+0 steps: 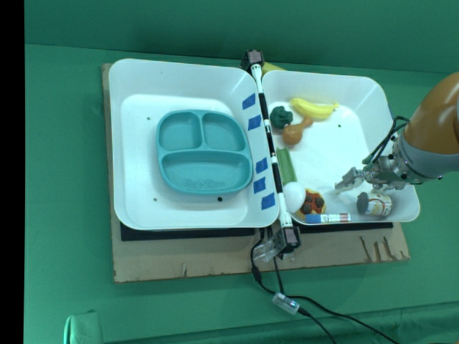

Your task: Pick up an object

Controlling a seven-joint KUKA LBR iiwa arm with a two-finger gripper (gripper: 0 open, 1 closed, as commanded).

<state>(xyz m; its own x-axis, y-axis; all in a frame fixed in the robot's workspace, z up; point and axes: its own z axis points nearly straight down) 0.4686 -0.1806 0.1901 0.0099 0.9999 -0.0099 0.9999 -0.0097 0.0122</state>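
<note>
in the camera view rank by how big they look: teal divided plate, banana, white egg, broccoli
1. teal divided plate, by far the largest
2. banana
3. white egg and broccoli look about alike, so no ranking between them; the broccoli lies farther from the camera, which adds to the doubt.

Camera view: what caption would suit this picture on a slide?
Robot gripper hovering in the right bin near a small jar, teal divided plate in the left bin.

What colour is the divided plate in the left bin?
Teal; the divided plate shows plainly in the camera view, lying in the left bin.
</note>
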